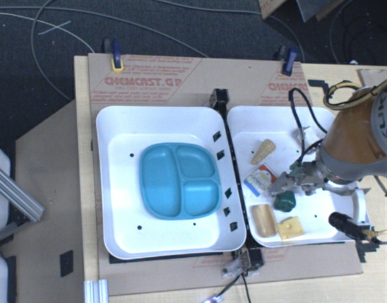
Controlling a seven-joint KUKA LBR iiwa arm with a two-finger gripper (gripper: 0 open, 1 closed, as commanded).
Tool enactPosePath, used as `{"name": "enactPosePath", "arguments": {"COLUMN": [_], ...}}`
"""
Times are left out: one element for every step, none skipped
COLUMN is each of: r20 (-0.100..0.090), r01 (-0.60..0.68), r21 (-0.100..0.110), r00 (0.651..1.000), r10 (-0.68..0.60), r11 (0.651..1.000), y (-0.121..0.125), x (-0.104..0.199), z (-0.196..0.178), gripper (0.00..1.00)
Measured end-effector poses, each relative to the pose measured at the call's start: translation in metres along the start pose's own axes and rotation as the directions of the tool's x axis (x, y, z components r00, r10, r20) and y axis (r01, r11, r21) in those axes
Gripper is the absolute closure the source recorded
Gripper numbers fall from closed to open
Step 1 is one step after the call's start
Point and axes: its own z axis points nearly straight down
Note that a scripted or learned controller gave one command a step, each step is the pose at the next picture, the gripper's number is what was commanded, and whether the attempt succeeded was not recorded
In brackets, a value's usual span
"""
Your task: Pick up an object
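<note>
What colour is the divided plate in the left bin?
Light blue all over, no pattern. The divided plate shows plainly in the camera view, lying in the left bin.

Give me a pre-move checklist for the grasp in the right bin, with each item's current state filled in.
1. Gripper is over the right bin: ok.
2. Target below it: dark green object sits right under the gripper: ok.
3. Finger opening: cannot tell.
4. Object held between the fingers: cannot tell.
5. Room around the target: blue-and-red packet, tan block and yellow piece lie close by: not ok.
6. Blue divided plate lies in the left bin, away from the arm: ok.
</note>
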Motion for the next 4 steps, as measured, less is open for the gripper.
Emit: {"name": "enactPosePath", "arguments": {"r20": [0.001, 0.004, 0.004, 0.0], "r01": [0.0, 0.003, 0.003, 0.007], "r21": [-0.007, -0.015, -0.015, -0.01], "r00": [1.0, 1.0, 1.0, 1.0], "r10": [0.0, -0.003, -0.003, -0.007], "r11": [1.0, 1.0, 1.0, 1.0], "y": [0.002, 0.011, 0.013, 0.018], "x": [0.0, 0.004, 0.004, 0.054], "z": [-0.014, -0.074, -0.128, -0.135], "gripper": [1.0, 1.0, 1.0, 1.0]}}
